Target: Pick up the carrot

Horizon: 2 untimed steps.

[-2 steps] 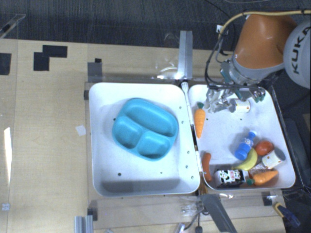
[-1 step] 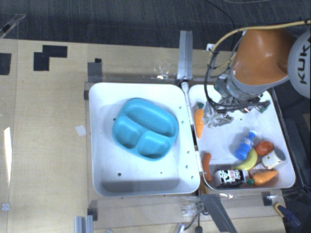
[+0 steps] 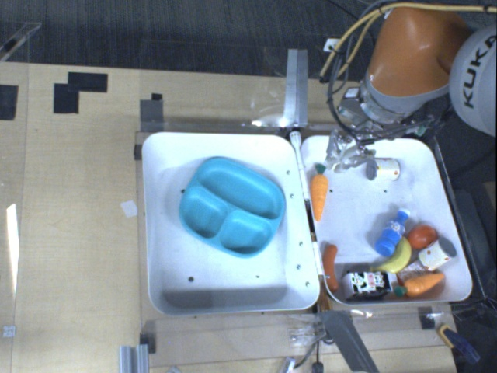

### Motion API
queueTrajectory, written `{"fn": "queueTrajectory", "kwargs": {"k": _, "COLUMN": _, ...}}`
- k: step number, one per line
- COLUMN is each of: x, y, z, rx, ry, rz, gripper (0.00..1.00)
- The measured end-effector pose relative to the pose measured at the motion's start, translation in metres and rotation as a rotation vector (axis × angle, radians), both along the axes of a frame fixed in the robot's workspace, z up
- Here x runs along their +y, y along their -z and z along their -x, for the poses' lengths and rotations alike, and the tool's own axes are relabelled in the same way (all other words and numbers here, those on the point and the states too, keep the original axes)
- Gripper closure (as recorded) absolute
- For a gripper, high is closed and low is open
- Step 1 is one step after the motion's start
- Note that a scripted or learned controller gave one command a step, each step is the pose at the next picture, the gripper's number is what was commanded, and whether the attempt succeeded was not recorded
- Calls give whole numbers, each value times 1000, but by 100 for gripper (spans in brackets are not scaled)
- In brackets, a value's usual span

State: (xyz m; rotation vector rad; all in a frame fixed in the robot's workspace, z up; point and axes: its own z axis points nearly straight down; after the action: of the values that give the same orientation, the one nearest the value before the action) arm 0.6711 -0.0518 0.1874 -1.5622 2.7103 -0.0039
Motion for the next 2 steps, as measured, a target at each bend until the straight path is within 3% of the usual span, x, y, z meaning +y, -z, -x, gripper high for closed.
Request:
{"fn": "queueTrajectory", "kwargs": {"k": 1, "x": 2, "y": -14, "z": -3, "rx": -13, "ry": 2, "rz": -4, "gripper": 100}}
{"fn": "queueTrajectory", "kwargs": {"k": 2, "x": 1, "y": -16, "z": 0, "rx": -1, "ry": -160, "rz": 2, "gripper": 100}}
